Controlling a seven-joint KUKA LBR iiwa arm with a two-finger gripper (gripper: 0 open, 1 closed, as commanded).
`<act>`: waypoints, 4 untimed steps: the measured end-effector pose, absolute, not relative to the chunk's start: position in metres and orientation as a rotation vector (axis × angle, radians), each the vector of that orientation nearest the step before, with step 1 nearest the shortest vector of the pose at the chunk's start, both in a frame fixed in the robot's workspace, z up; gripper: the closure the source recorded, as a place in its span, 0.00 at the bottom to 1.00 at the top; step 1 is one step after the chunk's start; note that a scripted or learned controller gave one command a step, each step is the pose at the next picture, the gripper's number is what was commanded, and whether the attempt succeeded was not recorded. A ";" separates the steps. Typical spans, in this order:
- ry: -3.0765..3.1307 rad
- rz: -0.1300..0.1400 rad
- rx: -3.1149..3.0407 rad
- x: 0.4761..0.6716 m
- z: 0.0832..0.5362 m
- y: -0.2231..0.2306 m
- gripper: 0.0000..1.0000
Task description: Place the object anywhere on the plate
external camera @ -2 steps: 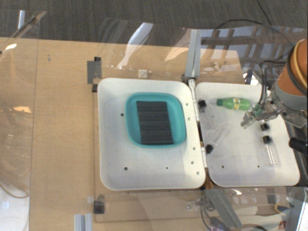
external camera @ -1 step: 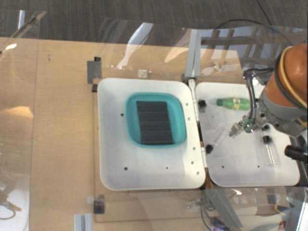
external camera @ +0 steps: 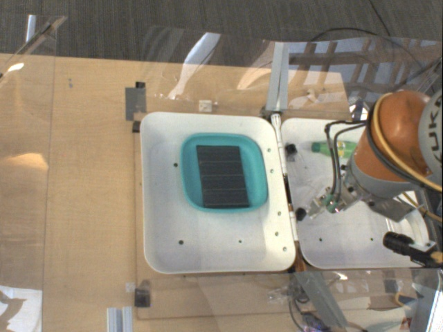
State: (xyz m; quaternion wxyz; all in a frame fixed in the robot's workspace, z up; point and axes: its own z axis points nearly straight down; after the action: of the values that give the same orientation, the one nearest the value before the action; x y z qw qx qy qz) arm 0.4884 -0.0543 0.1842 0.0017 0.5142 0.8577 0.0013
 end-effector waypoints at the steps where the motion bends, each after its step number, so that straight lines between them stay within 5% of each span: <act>1: 2.690 0.004 1.615 0.488 0.184 -0.055 0.00; 2: 2.688 0.010 1.608 0.491 0.195 -0.054 1.00; 3: 2.817 0.006 1.379 0.489 0.192 0.028 1.00; 4: 2.817 0.006 1.380 0.489 0.192 0.028 0.00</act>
State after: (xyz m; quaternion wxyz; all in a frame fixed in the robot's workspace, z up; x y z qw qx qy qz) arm 0.4887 0.0277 0.1919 0.0024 0.4399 0.8980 0.0020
